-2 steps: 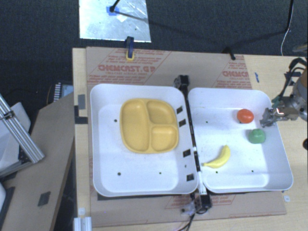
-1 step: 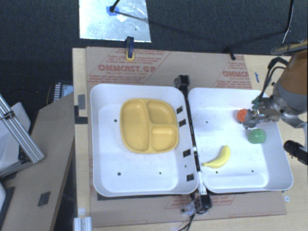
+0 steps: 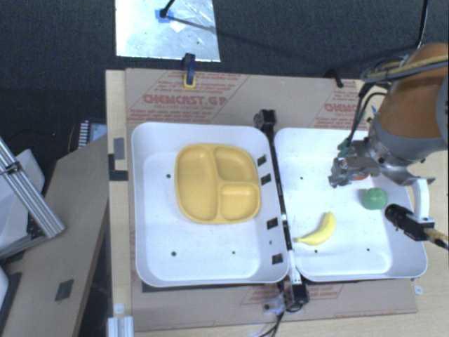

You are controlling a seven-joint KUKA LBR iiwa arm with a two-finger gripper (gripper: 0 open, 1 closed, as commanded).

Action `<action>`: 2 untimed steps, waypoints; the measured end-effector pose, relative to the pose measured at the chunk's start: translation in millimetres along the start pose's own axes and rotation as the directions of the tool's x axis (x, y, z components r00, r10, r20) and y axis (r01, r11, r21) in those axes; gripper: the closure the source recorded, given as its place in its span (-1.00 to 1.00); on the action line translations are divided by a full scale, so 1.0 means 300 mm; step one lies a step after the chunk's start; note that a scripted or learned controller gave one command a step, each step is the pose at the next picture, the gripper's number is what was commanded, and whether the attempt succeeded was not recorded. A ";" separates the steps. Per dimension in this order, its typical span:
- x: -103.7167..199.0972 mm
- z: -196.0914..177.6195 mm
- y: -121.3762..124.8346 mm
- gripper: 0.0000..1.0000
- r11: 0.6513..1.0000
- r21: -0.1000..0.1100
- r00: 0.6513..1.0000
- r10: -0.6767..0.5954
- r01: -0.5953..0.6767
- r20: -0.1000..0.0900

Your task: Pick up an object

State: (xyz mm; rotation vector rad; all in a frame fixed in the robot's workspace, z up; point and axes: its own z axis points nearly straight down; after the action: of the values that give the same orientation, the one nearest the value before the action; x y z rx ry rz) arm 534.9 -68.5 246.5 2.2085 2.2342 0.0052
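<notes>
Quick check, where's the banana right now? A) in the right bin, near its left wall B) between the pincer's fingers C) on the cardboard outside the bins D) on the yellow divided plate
A: the banana lies on the floor of the right bin, close to the divider, apart from the yellow divided plate in the left bin and from the pincer.
</notes>
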 end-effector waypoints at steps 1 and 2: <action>0.186 -0.017 0.005 1.00 1.000 0.000 1.000 0.000 0.000 0.000; 0.380 0.008 0.038 1.00 1.000 0.001 1.000 0.001 -0.001 0.000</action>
State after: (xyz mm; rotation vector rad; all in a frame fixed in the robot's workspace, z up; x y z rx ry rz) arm 544.9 45.7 244.3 2.2097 2.2333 0.0041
